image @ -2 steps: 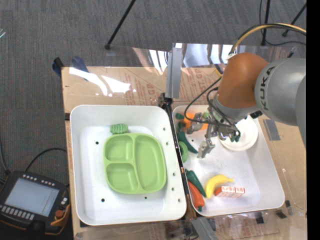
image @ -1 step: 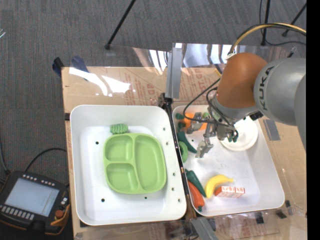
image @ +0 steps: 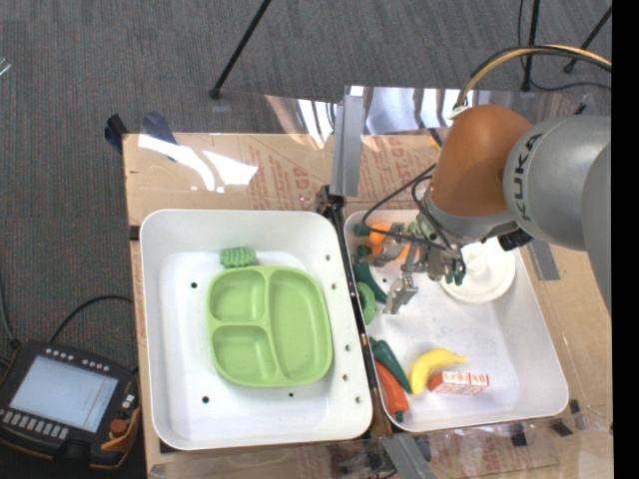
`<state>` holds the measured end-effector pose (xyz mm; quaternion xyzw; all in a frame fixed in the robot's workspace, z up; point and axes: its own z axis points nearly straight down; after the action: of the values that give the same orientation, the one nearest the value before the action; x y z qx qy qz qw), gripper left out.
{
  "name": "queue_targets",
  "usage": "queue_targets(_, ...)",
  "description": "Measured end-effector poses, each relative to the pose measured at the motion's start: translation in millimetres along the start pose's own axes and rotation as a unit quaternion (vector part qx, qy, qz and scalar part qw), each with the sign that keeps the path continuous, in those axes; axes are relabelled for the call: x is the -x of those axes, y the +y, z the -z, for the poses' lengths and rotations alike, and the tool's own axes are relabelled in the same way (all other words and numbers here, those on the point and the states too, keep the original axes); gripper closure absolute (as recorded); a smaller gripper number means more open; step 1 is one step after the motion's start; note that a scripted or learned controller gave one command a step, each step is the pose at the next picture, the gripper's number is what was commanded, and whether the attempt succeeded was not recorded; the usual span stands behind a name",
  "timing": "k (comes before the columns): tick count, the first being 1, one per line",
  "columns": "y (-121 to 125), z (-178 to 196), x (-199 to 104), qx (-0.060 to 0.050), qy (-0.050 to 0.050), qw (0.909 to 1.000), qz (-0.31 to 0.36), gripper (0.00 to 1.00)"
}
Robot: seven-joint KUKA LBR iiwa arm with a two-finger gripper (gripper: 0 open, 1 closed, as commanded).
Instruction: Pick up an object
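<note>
Below pincer (image: 411,267) (well apart): banana (image: 435,364).

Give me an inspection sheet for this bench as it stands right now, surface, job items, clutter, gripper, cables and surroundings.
Surface: two white bins side by side, left bin and right bin, on a cardboard-covered bench.
Job's things: right bin holds a banana, a small red and white box, an orange carrot-like piece, green pieces along its left wall and a white round dish.
Clutter: green divided plate in the left bin, a small green item at its top edge.
Gripper: gripper low over the right bin's upper left; nothing seen between the jaws.
Cables: black cables at the wrist.
Surroundings: grey carpet, tripod legs, teach pendant lower left.
</note>
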<state>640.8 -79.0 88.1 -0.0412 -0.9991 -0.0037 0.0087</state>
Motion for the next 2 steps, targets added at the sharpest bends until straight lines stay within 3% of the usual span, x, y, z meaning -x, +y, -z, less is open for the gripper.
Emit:
queue_targets(1, -15, -1, -4, -0.001, -0.002, 0.9987, -0.051, 0.0)
queue_targets(2, -5, -1, -15, -0.002, -0.008, 0.9947, -0.102, 0.0)
